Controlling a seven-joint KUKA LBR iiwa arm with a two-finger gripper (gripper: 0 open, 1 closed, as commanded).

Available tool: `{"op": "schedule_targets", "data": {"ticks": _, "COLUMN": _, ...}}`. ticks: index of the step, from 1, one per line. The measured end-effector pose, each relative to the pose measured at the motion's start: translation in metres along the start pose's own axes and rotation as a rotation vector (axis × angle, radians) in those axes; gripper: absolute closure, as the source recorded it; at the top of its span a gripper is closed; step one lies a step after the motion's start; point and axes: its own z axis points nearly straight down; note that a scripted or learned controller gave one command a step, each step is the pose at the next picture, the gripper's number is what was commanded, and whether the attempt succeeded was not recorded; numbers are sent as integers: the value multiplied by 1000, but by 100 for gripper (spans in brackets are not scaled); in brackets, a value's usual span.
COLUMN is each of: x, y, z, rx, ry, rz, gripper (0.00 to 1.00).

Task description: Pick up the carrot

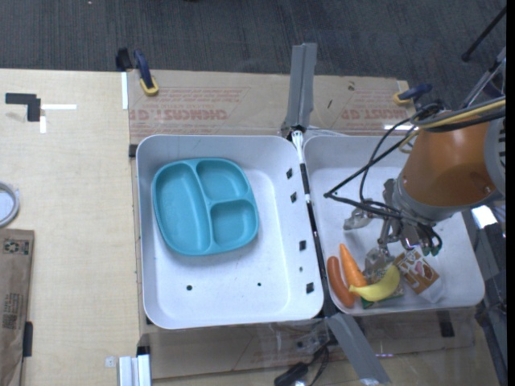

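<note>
The carrot (350, 267) is orange and tapered. It lies at the front of the right bin (326, 207), near its left wall, with its thin end pointing toward the back. My gripper (383, 252) hangs below the arm's orange band (447, 171), just right of the carrot and above the banana (380, 287). Nothing shows between the gripper and the carrot, and they look apart.
A red-orange sausage-shaped item (337, 283) lies against the carrot's left side. The yellow banana touches the carrot's thick end. A small printed box (419, 273) sits to the right. In the left bin (241, 304) rests a blue divided plate (206, 206). Cables (378, 159) trail from the arm.
</note>
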Motion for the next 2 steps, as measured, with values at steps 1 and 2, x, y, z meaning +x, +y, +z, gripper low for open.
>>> {"op": "schedule_targets", "data": {"ticks": 1, "x": 6, "y": 2, "z": 0, "rx": -1, "ry": 0, "rz": -498, "gripper": 0}}
{"op": "schedule_targets", "data": {"ticks": 2, "x": 5, "y": 2, "z": -9, "rx": -2, "ry": -4, "rz": -493, "gripper": 100}}
